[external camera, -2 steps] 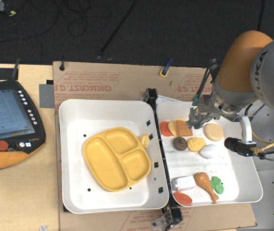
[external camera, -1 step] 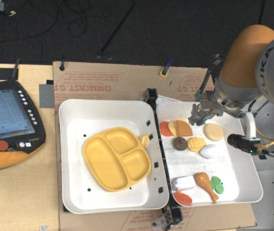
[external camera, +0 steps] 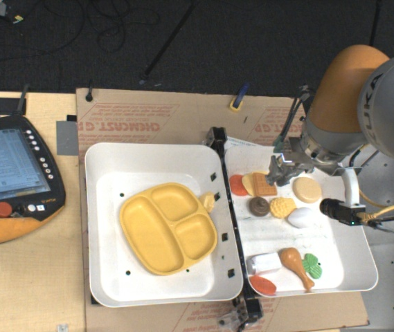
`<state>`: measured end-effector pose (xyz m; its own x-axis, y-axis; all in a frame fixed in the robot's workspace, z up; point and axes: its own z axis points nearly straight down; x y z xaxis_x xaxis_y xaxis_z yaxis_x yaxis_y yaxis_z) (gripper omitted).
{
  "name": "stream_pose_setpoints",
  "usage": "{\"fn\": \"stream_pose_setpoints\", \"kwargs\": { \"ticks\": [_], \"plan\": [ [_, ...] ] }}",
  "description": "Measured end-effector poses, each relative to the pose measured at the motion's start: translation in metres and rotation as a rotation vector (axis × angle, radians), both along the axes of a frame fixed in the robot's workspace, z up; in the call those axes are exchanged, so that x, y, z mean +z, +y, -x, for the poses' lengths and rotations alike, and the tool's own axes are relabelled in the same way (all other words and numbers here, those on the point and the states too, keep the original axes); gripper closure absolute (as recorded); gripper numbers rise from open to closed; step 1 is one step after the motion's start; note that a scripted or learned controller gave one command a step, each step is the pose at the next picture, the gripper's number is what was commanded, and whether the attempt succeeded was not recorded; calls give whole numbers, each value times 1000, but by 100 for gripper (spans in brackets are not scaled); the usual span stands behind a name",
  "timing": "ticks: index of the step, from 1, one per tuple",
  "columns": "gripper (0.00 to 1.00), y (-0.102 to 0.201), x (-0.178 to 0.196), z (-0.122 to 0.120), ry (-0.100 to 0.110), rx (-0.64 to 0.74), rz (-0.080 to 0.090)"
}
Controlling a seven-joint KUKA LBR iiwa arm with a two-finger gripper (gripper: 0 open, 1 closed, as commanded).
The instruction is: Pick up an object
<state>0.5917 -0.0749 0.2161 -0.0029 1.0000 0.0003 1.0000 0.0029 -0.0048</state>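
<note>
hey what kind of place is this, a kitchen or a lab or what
Most likely a robotics lab, not a kitchen: a robot arm reaches over two white bins, the food pieces look like plastic toys, and a control tablet lies beside them.

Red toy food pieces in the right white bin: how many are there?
2. One round red piece lies at the bin's upper left, beside the waffle-like tan piece. One flat red piece lies at the bottom left corner. Others may be hidden under the arm.
</note>
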Motion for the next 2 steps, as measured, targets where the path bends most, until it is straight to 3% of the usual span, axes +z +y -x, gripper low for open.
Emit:
{"fn": "stream_pose_setpoints", "kwargs": {
  "ticks": [1,2],
  "plan": [
    [100,0,22,-3,-5,-2,0],
    [100,-5,19,-8,-3,-3,1]
  ]
}}
